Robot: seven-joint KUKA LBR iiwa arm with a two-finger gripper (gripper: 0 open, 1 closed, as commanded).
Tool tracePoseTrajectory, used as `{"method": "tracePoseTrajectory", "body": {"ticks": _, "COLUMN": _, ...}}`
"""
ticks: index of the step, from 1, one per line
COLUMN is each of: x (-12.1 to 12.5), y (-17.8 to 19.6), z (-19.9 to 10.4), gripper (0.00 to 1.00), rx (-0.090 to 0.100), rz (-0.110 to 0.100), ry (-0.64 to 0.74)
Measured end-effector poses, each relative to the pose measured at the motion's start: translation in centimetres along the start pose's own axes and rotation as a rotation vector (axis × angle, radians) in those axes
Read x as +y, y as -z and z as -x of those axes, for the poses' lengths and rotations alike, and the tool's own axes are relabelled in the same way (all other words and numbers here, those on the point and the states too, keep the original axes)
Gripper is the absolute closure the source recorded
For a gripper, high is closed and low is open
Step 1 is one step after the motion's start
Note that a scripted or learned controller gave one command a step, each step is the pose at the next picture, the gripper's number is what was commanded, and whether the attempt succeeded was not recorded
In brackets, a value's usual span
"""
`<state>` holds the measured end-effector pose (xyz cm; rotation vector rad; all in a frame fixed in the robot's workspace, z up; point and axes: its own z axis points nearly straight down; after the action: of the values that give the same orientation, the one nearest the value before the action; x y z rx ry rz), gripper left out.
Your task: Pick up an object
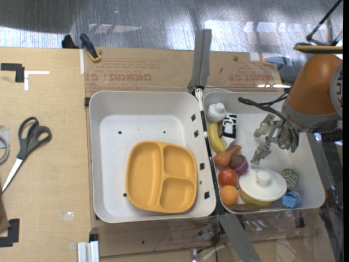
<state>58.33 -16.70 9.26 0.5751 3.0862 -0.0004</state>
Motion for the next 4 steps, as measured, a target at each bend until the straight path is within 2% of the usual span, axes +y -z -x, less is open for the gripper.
{"method": "tracePoseTrajectory", "body": {"ticks": 1, "x": 4.9, "y": 0.0, "z": -5.7, "gripper": 0.00, "rx": 0.001, "rz": 0.000, "ry": -0.275}}
{"method": "tracePoseTrajectory", "body": {"ticks": 2, "x": 5.5, "y": 0.0, "z": -4.6, "gripper": 0.00, "rx": -0.001, "rz": -0.003, "ry": -0.335}}
{"method": "tracePoseTrajectory", "body": {"ticks": 3, "x": 5.3, "y": -0.1, "z": -5.0, "gripper": 0.00, "rx": 0.000, "rz": -0.005, "ry": -0.466}}
{"method": "tracePoseTrajectory", "body": {"ticks": 4, "x": 7.0, "y": 0.0, "z": -0.4, "gripper": 0.00, "rx": -0.001, "rz": -0.002, "ry": -0.522}}
